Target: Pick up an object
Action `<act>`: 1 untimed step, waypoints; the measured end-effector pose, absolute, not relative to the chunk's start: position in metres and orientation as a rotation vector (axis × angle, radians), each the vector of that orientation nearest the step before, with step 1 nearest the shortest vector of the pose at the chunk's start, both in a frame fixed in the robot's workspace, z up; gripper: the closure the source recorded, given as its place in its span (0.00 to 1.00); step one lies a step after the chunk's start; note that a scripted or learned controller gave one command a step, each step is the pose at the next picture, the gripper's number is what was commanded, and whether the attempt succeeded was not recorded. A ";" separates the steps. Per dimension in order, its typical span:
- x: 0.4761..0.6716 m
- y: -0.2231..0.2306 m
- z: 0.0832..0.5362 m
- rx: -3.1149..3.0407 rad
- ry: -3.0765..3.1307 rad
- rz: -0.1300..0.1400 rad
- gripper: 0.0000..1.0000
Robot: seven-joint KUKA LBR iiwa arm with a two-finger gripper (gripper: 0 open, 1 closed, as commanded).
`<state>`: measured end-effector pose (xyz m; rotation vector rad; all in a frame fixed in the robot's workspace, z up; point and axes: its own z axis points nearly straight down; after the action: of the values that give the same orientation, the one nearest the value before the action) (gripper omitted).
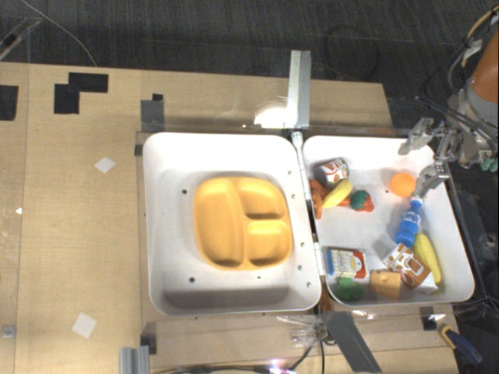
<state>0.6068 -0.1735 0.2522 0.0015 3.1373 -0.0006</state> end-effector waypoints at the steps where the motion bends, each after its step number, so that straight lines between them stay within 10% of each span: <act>1: 0.636 -0.195 0.174 0.848 3.024 0.000 0.00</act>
<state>0.6360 -0.1954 0.1741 0.8478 3.0236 0.0003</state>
